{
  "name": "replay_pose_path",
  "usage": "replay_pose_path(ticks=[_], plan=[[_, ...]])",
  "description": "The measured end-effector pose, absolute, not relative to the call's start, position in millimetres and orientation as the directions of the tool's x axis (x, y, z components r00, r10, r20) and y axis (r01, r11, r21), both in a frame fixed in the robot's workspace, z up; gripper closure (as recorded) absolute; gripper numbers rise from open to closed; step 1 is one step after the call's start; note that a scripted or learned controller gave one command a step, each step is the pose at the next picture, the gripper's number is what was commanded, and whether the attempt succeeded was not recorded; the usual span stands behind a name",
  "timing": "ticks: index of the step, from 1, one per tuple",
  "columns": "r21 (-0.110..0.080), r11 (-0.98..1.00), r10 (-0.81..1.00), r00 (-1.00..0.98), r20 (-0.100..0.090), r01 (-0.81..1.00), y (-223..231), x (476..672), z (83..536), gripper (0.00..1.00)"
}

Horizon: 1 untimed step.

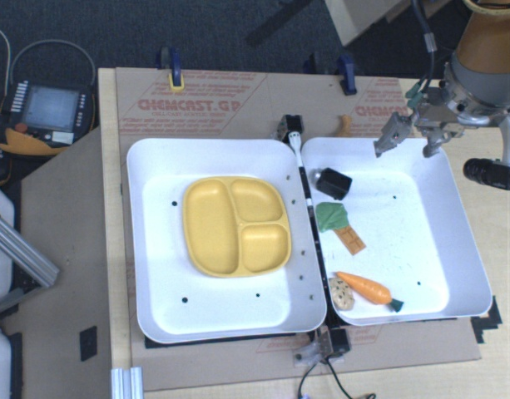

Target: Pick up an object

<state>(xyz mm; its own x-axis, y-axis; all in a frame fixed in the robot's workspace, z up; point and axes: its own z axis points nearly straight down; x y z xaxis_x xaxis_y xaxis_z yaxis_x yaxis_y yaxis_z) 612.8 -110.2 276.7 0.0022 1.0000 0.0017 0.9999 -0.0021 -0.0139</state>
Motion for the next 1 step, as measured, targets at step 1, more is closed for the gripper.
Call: replay_pose_path(ticks=[1], plan=[[-0.001,0.000,1.000,0.000,0.000,1.000,-110.0,614.7,284.0,0.00]])
